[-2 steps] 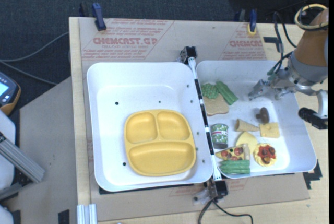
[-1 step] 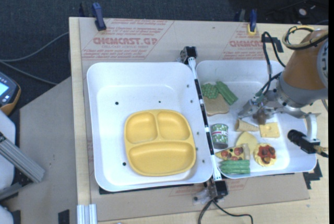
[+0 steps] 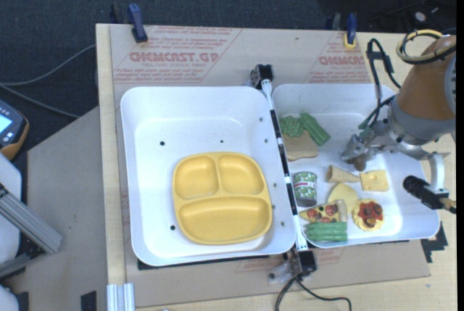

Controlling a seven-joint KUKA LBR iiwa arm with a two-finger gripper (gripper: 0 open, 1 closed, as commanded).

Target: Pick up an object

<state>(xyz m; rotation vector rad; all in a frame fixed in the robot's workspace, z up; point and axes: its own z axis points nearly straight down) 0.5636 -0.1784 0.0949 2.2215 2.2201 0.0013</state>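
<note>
**Gripper lowered among toy foods in right-hand bin**

A scatter of toy food pieces is seen in the right bin [image 3: 330,93], any of which could serve as the object to be picked. Nearest the gripper [image 3: 357,151] lie a small pale wedge [image 3: 341,174] and a holed cheese slice [image 3: 374,180], just below and beside the tool. Further off are found green ridged pieces [image 3: 305,127] resting by a tan bread-like slice [image 3: 302,146], a small can with a green label [image 3: 305,187], a pizza slice [image 3: 323,214], a round tart with red topping [image 3: 368,214] and a green pod-shaped piece [image 3: 327,232] at the near edge.

The approach step is judged to be in hand: the gripper is placed low over the bin floor, between the bread-like slice and the cheese, with nothing visibly held. Whether the tool is released or clenched cannot be told, its tip being small and dark against its own shadow. The next move is thought to call for alignment over one piece, a descent and a closing.

The left bin [image 3: 145,114] bears a yellow divided plate [image 3: 221,197]. The arm [image 3: 428,99] is cut off at the right edge of the view.
</note>
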